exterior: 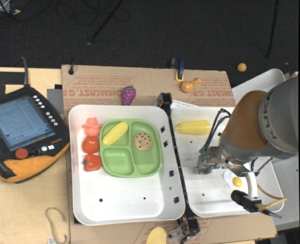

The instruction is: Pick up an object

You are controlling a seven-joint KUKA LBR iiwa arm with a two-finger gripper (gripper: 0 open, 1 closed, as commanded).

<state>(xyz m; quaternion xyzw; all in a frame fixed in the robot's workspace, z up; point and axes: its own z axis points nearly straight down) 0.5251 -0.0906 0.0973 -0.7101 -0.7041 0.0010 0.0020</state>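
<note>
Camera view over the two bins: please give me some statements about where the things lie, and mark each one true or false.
1. The green tray lies in the left bin. True.
2. The corn cob lies in the right bin. False: it lies in a compartment of the green tray.
3. The cookie lies in a compartment of the tray. True.
4. The yellow bottle lies in the left bin. False: it lies in the right bin, near its far edge.
5. The purple grapes lie on the cardboard outside the bins. True.
</note>
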